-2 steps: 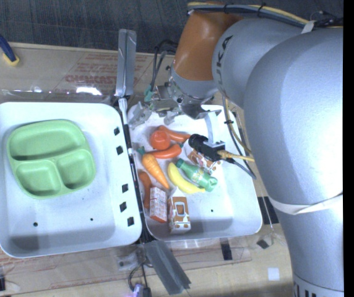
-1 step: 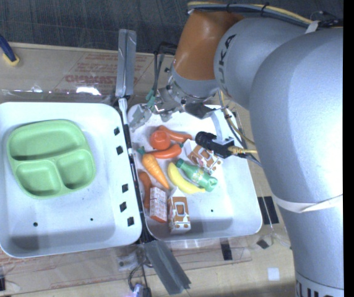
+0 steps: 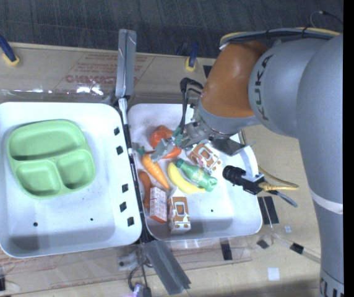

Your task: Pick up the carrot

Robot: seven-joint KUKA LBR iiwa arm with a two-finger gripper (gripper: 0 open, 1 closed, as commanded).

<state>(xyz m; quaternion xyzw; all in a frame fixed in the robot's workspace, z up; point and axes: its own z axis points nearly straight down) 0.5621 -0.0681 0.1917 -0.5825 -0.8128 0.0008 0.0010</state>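
Bins [image 3: 103,228]: smooth white plastic with a slight sheen. Tray [image 3: 50,159] in the left bin: matt pale-green plastic, moulded. Arm [image 3: 307,85]: smooth grey casing with a satin finish; orange band [image 3: 236,82] glossy, showing a soft highlight. Carrot [image 3: 155,171]: matt orange plastic. Banana [image 3: 183,181]: smooth yellow plastic. Bottle [image 3: 195,175]: glossy green plastic. Cartons [image 3: 178,214]: printed paperboard. Bench [image 3: 72,67]: bare, matt board, tan, with clear glossy tape along the far edge.

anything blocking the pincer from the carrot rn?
Nothing visible lies between them. The pincer sits low in the right bin, right above the carrot. The crowding is beside the carrot: a banana and green bottle to its right, a red item behind.
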